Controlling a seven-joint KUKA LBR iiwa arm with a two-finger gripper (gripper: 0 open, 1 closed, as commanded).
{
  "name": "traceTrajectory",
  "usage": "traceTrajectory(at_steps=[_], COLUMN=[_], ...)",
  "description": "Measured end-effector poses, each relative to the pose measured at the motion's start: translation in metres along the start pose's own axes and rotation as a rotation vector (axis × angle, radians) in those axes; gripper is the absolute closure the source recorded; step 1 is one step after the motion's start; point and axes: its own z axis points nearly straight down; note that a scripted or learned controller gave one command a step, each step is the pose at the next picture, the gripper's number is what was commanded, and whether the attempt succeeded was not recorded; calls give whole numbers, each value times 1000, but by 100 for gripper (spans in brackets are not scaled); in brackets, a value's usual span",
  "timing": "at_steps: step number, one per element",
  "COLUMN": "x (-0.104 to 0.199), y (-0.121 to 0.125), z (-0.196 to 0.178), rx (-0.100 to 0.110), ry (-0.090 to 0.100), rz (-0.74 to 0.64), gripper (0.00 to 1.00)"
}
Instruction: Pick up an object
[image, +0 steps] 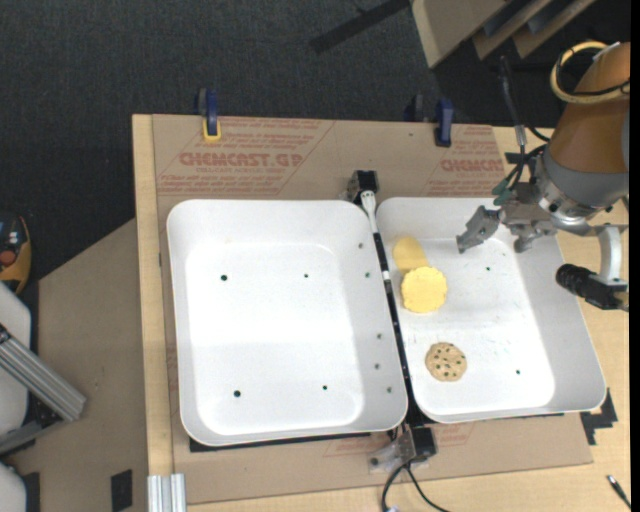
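Two white bins sit side by side on the worktop (160, 300). The left bin (275, 320) is the bigger one. The right bin (540, 340) has three things in it. A yellow block (407, 252) lies near the wall between the bins. A round yellow piece (424, 290) touches it on the side closer to the camera. A cookie (446, 361) with dark chips lies apart from those two, nearer the front edge of the bin. The arm (590, 140) comes in from the right, with its orange part up high. The pincer (500, 228) hangs over the back part of the right bin, to the right of the yellow block and apart from it. Its fingers stand spread open, and nothing is between them. A black clip (362, 184) sits at the back where the two bins meet.
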Motion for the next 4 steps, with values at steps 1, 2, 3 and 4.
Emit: traceTrajectory(at_steps=[1, 2, 3, 4], x=[32, 35, 40, 40], y=[43, 36, 30, 33], z=[109, 116, 115, 115], rx=[7, 2, 3, -2], ry=[2, 0, 0, -1], rz=[-4, 0, 0, 0], gripper=[0, 0, 0, 0])
